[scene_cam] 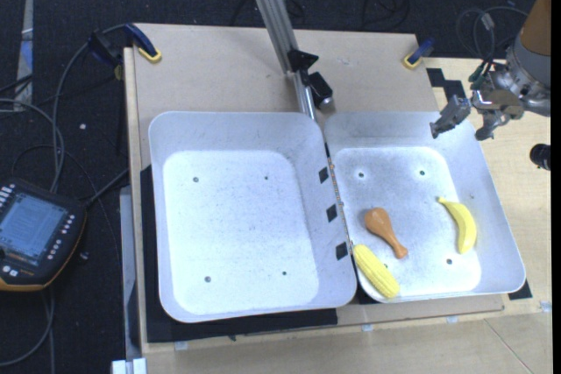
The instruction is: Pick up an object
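Claw above the right bin's far corner

We see the claw (466,123) open and holding nothing, at one o'clock from the brown plastic drumstick (386,231), yellow plastic banana (461,223) and yellow corn cob (375,271).

Gripper (465,123) hangs open above right bin's (491,188) far right corner, nothing between fingers. In right bin: chicken drumstick (386,231) near centre, banana (461,224) by right edge, corn cob (375,271) at near left corner.

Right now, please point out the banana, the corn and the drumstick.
banana (462,224): camera view, middle of its curve.
corn (375,271): camera view, middle of the cob.
drumstick (380,222): camera view, its thick end.
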Tool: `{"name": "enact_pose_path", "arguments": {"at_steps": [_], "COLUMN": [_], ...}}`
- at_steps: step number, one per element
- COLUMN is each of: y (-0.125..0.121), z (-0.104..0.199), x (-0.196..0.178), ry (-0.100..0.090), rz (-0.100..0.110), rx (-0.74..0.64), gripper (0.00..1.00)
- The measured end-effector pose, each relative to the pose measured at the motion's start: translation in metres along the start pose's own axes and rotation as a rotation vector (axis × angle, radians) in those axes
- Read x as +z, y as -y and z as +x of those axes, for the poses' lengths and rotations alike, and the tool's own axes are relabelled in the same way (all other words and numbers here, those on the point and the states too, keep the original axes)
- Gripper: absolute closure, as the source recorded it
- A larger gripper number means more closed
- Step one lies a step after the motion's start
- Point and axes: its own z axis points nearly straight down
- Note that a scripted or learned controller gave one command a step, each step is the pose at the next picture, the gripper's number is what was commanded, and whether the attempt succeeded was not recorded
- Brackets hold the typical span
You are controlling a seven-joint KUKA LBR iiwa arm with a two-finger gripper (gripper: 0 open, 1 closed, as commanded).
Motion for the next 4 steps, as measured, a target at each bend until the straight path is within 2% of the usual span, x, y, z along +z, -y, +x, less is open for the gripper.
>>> {"name": "enact_pose_path", "arguments": {"at_steps": [1, 4], "y": [0.0, 0.008], "z": [0.0, 0.001], "x": [-0.001, 0.148], "ry": [0.0, 0.0], "rz": [-0.003, 0.001], "rx": [0.0, 0.0], "gripper": [0.0, 0.0]}}
